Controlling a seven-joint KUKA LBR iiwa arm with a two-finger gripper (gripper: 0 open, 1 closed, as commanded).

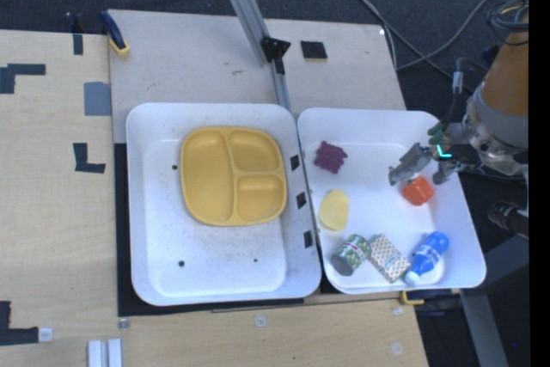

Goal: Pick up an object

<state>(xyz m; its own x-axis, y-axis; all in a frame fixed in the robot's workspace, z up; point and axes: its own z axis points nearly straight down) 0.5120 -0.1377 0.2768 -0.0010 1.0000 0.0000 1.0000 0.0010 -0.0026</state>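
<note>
Hovering over the right side of the right bin [391,118], the end effector [423,167] sits just above and beside a small orange-red object [418,191], with its two dark fingers [407,165] looking spread apart on either side rather than pinched on anything, so I'd say nothing is held yet. That orange piece reads to me as the likeliest target simply because it lies right under the wrist, near the bin's right wall, with open floor around it, which makes for an easier straight-down grab than the crowded stuff. Going outward: the arm [507,90] comes in from the right with its orange band showing, so the near-right corner of this bin is its cheapest reach. Along the front wall there's a cluster packed close together: a blue and white bottle [427,257] lying on its side, a patterned packet [387,257] touching or nearly touching it, and a small green can [351,253] tipped over beside that. Those would be tricky, I think, since fingers could bump neighbours. A yellow lemon-ish thing [334,210] sits by the left wall, and a purple lumpy object [330,156] is above it, both well apart from the rest. The left bin [142,185] carries a yellow divided plate [233,175] lying flat. Both bins rest on the surface [189,56], side by side.
</note>
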